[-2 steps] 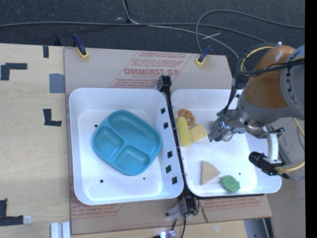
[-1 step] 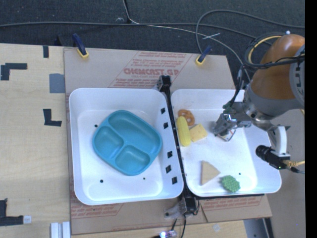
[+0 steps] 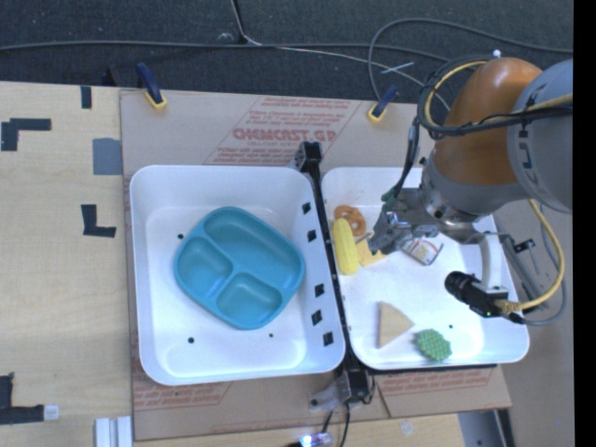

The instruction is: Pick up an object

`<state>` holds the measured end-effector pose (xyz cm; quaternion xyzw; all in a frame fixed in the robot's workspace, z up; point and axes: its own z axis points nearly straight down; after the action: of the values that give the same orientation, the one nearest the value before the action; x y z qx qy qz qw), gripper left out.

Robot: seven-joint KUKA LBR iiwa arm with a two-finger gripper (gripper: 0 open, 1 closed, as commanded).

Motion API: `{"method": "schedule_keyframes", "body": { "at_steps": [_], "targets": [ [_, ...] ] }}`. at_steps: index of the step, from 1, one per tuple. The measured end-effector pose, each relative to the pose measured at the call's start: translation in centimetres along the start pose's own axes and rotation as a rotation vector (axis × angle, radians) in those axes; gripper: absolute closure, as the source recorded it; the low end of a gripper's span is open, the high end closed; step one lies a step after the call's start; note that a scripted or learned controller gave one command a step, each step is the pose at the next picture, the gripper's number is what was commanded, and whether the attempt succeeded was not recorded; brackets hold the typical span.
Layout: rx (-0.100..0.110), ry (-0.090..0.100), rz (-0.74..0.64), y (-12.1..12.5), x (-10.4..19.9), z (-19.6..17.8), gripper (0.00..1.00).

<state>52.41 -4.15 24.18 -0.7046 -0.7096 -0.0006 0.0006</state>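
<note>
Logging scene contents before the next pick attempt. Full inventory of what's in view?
bins: 2, white, side by side on the cardboard sheet
plate: 1, blue, three sections, in the left bin
banana: 1, yellow, right bin by the divider
pretzel: 1, orange-brown, right bin, just above the banana
wedge: 1, tan, right bin, lower middle
ball: 1, green, bumpy, right bin, beside the wedge
clamps: 2, blue and yellow, top edge of the cardboard
arm: 1, grey and orange, over the right bin
gripper: 1, beside the banana

Red print "CHEMCAST GP" on brown cardboard sheet under bins; smaller lines unreadable
</note>
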Motion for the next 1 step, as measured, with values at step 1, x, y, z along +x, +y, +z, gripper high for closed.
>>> {"method": "schedule_keyframes", "body": {
  "at_steps": [1],
  "targets": [
    [0.001,0.0,-0.001,0.23,5.33,-0.52,1.0]
  ]
}}
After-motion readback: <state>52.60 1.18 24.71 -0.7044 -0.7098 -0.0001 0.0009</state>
